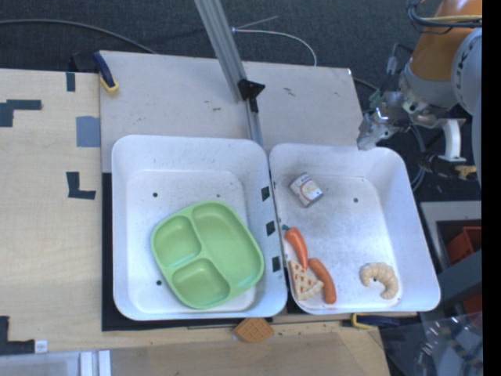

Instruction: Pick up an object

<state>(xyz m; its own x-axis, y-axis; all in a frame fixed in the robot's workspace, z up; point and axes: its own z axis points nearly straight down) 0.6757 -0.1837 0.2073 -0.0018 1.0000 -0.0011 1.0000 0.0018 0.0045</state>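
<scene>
Hovering above the far right corner of the right bin [407, 210], the tool [369, 135] hangs at the end of the grey arm [438, 61] with its orange band, which reaches in from the right. It is small and partly blurred against the dark background, so I cannot tell how far open it is; nothing can be seen in its grasp.

The 2 shallow white bins sit side by side on the worktop [172, 92], touching along their inner rims. In the right bin lie 5 small things. A little white can [306, 189] with a red mark lies on its side near the far left part of the bin floor. Along the left wall, toward the near edge, an orange carrot [296, 245] lies slanted, and just below it sit a waffle-patterned wedge [302, 283] and a red-orange sausage [323, 279], the 2 touching. A tan croissant [380, 278] rests near the near right corner, well apart from the others.

The left bin [133, 210] holds a green divided plate [207, 253] with 3 compartments, lying toward its near right corner.

A grey metal pole [223, 37] slants across the far side of the worktop, ending at a black clamp. A small brown cookie-like piece [253, 330] lies on the worktop just in front of the bins.
</scene>
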